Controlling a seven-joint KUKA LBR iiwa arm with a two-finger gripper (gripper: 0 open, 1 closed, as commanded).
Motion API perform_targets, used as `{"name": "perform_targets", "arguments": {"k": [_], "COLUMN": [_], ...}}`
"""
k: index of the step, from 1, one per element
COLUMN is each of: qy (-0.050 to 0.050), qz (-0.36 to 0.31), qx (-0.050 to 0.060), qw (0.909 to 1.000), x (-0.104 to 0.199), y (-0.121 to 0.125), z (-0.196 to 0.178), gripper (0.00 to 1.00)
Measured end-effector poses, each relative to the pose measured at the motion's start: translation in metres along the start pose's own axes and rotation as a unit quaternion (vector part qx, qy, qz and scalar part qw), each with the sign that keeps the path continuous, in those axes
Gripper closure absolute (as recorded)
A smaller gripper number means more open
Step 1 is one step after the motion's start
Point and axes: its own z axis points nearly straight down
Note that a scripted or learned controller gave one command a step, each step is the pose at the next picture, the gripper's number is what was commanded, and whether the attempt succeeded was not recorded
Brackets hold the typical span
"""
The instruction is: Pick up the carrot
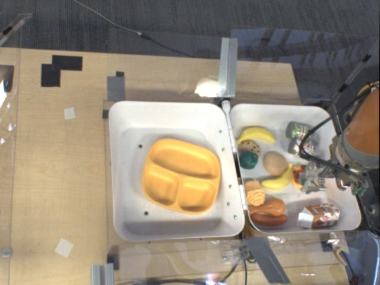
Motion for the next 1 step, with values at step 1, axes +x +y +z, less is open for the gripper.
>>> {"name": "perform_targets", "arguments": {"k": [1], "qy": [-0.001], "qz": [0.083], "qx": [0.001], "qw": [0.9966], "x": [-0.0166], "y": [-0.0058], "z": [-0.0280], "gripper": [1.00]}}
